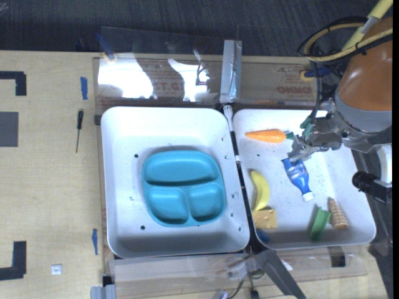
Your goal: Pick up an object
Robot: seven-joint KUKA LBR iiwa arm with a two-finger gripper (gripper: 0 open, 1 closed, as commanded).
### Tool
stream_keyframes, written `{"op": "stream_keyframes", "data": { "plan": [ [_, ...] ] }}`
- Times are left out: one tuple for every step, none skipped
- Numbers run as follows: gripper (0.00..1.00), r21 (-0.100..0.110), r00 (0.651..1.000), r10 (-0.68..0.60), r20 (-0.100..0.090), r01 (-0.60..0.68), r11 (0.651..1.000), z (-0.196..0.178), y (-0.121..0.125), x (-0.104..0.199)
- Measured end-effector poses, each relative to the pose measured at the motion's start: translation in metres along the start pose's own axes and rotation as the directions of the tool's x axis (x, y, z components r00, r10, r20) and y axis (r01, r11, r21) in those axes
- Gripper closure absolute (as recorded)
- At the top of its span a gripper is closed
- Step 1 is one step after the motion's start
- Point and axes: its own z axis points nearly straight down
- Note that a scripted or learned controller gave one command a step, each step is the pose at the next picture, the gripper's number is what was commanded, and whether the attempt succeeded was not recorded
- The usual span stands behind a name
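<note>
The gripper point(303, 147) hangs over the right bin point(365, 195), just above the top end of a blue bottle point(297, 175); whether its fingers are spread or closed on anything cannot be told. At the bottle's eleven o'clock lies a carrot point(266, 136), at its eight o'clock a banana point(261, 190) above a yellow cheese block point(265, 218). A green piece point(319, 222) and brown cone point(337, 213) sit toward five o'clock. The left bin point(118, 167) holds a blue divided plate point(183, 186)
</note>
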Motion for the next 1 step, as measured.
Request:
{"op": "stream_keyframes", "data": {
  "plan": [
    [1.00, -0.004, 0.996, 0.091, 0.001, -0.091, 0.996, -0.0310, -0.0421, -0.0350]
  ]
}}
